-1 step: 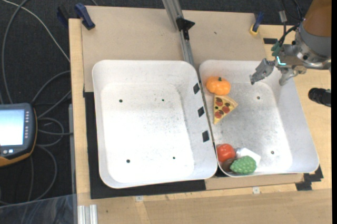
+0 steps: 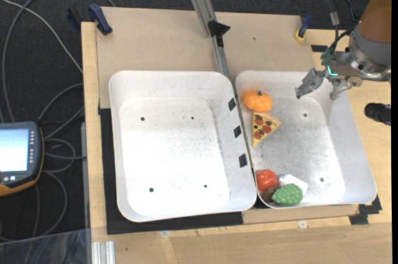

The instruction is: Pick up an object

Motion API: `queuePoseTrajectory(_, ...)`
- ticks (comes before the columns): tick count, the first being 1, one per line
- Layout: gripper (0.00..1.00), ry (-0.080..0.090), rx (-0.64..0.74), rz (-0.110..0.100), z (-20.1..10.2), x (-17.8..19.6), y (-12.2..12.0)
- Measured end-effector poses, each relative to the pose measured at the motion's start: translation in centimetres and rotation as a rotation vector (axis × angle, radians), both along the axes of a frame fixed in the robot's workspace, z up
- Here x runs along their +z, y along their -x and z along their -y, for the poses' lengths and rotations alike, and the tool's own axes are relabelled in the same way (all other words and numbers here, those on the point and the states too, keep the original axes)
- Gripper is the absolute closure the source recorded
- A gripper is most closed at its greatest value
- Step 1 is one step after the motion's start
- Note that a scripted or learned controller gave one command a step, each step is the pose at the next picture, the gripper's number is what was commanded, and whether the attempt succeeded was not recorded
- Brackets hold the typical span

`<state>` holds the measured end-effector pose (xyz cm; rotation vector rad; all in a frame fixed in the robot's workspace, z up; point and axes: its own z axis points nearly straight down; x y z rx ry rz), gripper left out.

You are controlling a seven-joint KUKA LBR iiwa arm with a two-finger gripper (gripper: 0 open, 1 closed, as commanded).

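**The arm's look, as you saw it**

You had the arm [image 2: 375, 20] entering from the right, and its upper section was a broad orange-brown band with a rounded profile. Below that sat a grey metallic wrist ring with a lighter, shiny rim. Dark cables ran beside it, and a small teal light or marking showed on the wrist housing. The gripper [image 2: 323, 86] ended in two slim grey fingers [image 2: 307, 85] that were angular and darker at the tips.

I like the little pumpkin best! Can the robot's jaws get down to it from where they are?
Probably yes. The gripper hangs open over the right bin's far edge, holding nothing. The pumpkin sits to its left with bare floor between them. Only the pizza slice lies close beside it.
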<state>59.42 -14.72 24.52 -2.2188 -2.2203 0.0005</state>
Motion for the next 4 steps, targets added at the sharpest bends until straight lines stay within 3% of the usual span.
queuePoseTrajectory(3, 0.0, 0.0, -0.001, -0.002, 0.7, -15.2, 0.0)
queuePoseTrajectory(4, 1.0, 0.001, -0.001, 0.004, 0.7, -13.8, -0.2)
